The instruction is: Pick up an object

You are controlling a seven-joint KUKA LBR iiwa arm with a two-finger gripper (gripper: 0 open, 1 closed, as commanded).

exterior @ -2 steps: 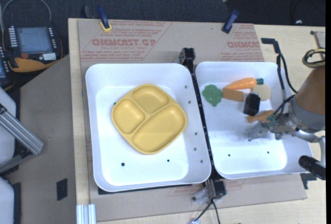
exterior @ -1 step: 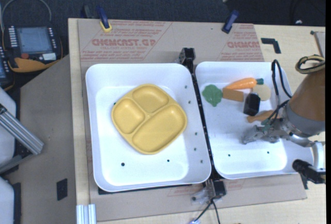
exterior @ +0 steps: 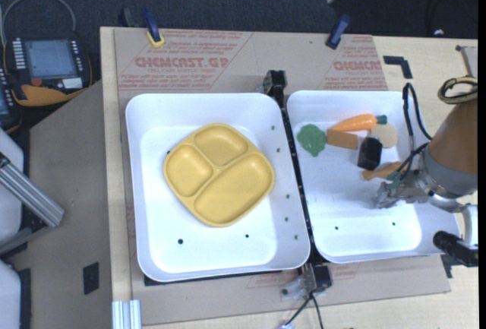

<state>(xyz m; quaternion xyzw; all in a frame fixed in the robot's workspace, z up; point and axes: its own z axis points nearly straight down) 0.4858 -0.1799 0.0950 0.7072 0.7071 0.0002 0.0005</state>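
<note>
The right bin (exterior: 357,244) holds a cluster of small objects near its back: an orange carrot (exterior: 354,122), a green leafy piece (exterior: 311,138), a tan-orange block (exterior: 342,140), a pale round piece (exterior: 386,137), a black cylinder (exterior: 369,153) and a thin orange stick (exterior: 380,172). My gripper (exterior: 389,194) hangs low over the right bin's right side, just in front of the orange stick and the black cylinder. The arm's orange band and grey wrist (exterior: 456,160) cover the bin's right edge.
The left bin (exterior: 152,221) carries a yellow divided plate (exterior: 219,173) at its middle. A black clamp (exterior: 275,81) sits between the bins at the back. Cardboard lines the bench behind the bins. A teach pendant (exterior: 47,65) lies off the bench at left.
</note>
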